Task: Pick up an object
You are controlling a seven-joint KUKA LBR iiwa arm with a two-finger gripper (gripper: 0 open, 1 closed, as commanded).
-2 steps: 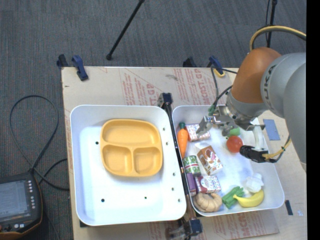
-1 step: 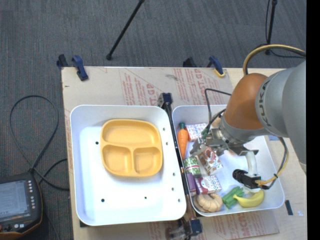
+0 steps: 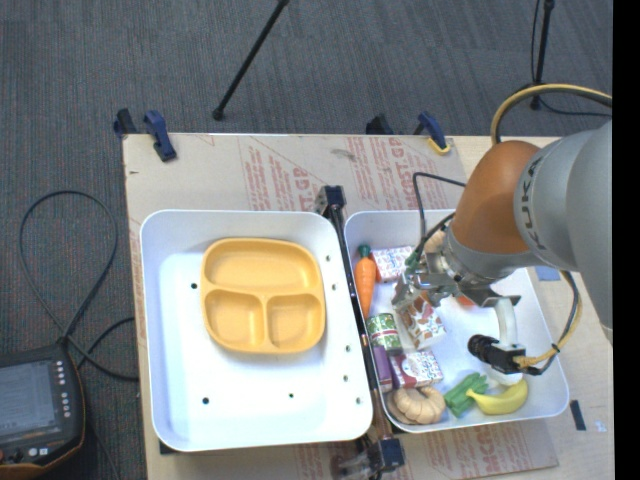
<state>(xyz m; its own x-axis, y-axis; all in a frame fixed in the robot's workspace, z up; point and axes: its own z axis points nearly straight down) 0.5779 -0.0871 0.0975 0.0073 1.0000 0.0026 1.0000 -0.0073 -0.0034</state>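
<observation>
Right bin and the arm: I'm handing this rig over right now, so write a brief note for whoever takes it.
Gripper: low in the right white bin, over a small red-and-white carton; whether it grips the carton cannot be told.
Also in that bin: orange toy carrot, green-labelled can, pink-and-white box, maroon box, tan pastry, green toy vegetable, yellow banana.
Left white bin: yellow three-compartment plate.
Done: arm is down among the objects.
Left: confirm a grasp, then lift.

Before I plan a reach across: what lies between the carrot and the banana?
In the camera view, two small cartons and the pincer lie between carrot and banana.
</observation>
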